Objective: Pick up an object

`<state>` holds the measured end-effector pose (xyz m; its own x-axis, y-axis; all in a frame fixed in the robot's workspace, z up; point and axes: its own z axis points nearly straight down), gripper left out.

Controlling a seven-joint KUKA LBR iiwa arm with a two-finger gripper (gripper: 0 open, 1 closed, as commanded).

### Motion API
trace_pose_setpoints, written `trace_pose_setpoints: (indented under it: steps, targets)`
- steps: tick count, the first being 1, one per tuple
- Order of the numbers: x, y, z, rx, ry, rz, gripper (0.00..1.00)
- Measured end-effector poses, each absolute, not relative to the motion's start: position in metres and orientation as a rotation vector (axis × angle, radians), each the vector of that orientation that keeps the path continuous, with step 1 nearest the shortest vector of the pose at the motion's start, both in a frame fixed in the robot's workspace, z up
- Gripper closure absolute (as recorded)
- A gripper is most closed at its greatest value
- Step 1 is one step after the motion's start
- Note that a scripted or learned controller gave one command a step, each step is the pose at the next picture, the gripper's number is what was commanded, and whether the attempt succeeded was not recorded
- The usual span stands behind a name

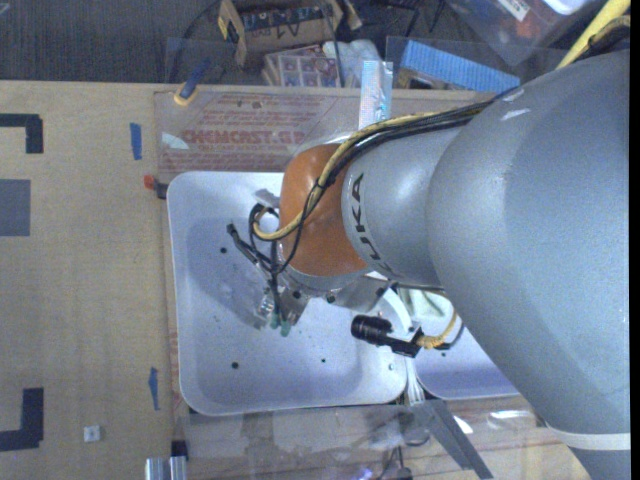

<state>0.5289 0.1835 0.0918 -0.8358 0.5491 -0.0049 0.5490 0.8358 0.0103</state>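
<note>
Well, on my big grey metal arm (pixel 520 248) I can read the black letters "UKA" running down the side, next to the shiny orange band (pixel 315 218). The first letter is hidden. Past the far side of the bins lies a clear flat sheet with red writing (pixel 250 133), but the words are too blurry to read.

My hand (pixel 275 313) is low inside the left shallow white bin (pixel 190 298), near the middle of it. It is small and dark under my wrist, and I cannot tell if it is apart or together. A tiny bit of green shows at its tip.

There is open white floor to the left of my hand and toward the near edge of the bin. The bin's left rim is well apart from my hand. The far rim is close to my orange band. The right shallow white bin (pixel 470 378) sits just beside the left one, and my arm covers most of it.

I cannot make out a clear thing to pick up. I see a few small dark specks (pixel 235 365) on the bin floor, too small to tell what they are.

The light wooden bench (pixel 80 288) has short blue tape strips (pixel 135 140) and black tape corner marks (pixel 25 133) on it. A thin yellow cable (pixel 420 123) runs along my arm.
</note>
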Motion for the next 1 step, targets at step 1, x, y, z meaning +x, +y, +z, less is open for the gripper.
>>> trace_pose_setpoints:
  steps: [1]
  targets:
    - [0.5424, 0.1941, 0.0922, 0.389, 3.102, 0.007, 1.0]
